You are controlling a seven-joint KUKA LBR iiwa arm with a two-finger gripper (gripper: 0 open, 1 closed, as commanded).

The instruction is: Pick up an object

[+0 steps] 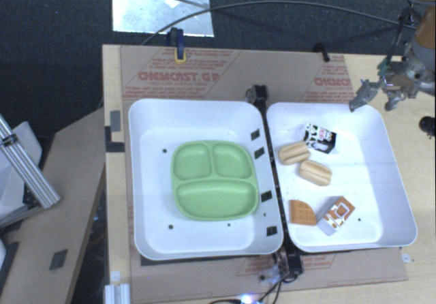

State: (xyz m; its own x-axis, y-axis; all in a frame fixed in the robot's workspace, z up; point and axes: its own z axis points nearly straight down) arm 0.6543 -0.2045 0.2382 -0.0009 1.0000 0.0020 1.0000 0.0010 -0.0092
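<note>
Gripper [379,93] spread, carrying nothing, above right bin's [398,180] far corner. Risk: closing on two touching bread rolls [306,163], or nudging carton [319,138] aside.

Smooth green plastic plate [215,180] in glossy white bin [151,132].

We see the arm coming in at the upper right, grey metal with its wrist tilted down and to the left. The hand [378,95] hangs at the end of it, its two fingers [361,96] spread apart and pointing downward. Nothing sits between them. The links higher up are cut off by the frame edge.
</note>
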